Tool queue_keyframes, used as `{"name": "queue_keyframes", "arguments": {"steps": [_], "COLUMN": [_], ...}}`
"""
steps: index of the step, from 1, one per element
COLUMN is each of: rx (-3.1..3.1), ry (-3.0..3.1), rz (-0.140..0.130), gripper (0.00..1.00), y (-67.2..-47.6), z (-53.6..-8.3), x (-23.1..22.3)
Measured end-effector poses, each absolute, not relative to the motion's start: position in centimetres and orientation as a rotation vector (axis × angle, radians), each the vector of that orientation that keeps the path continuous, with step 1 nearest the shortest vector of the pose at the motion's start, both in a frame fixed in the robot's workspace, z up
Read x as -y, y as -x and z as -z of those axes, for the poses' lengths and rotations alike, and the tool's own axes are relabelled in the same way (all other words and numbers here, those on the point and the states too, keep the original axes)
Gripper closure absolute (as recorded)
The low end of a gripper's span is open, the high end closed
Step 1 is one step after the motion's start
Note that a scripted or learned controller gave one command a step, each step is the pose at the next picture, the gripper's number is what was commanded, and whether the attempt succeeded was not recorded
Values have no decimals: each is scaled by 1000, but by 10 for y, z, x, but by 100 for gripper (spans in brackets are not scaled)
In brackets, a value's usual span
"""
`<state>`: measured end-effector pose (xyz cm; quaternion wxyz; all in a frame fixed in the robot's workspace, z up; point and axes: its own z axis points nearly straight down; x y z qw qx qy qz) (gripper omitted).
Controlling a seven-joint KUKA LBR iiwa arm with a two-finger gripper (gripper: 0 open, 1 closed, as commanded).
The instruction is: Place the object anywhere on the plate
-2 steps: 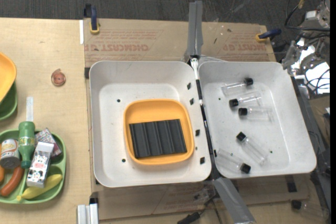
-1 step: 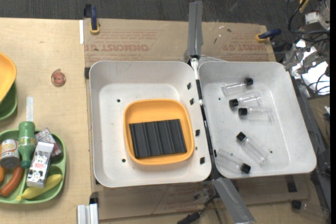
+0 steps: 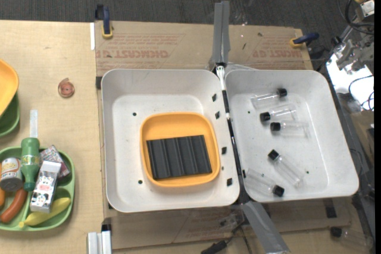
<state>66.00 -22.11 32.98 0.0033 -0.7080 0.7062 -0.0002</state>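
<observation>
While the vials (image 3: 278, 128) lie scattered in the right bin (image 3: 333, 128), from twelve round to six o'clock, the orange plate (image 3: 178, 122) sits mid-left bin (image 3: 119, 128), a black ribbed mat (image 3: 178, 156) on it, seemingly as a landing spot. Arm and jaws are outside the frame, so their state cannot be told; no vial is on the plate yet.

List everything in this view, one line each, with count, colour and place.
Bins: two, white, side by side at centre.
Plate: one, orange, in the left bin.
Ridged block: one, black, on the plate.
Vials: about five, clear with black caps, scattered in the right bin.
Green tray: one, at lower left, holding toy food and a green bottle.
Clamps: two, on the cardboard's far edge.
Small pink item: one, left on the bench.
</observation>
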Motion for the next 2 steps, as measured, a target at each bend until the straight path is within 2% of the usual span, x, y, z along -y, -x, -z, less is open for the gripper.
{"name": "queue_keyframes", "arguments": {"steps": [1, 2], "rx": [-1927, -1926], "ry": [2474, 2479], "rz": [-1, -6], "gripper": [100, 100], "y": [-660, -562], "z": [-441, -309], "x": [207, 177]}}
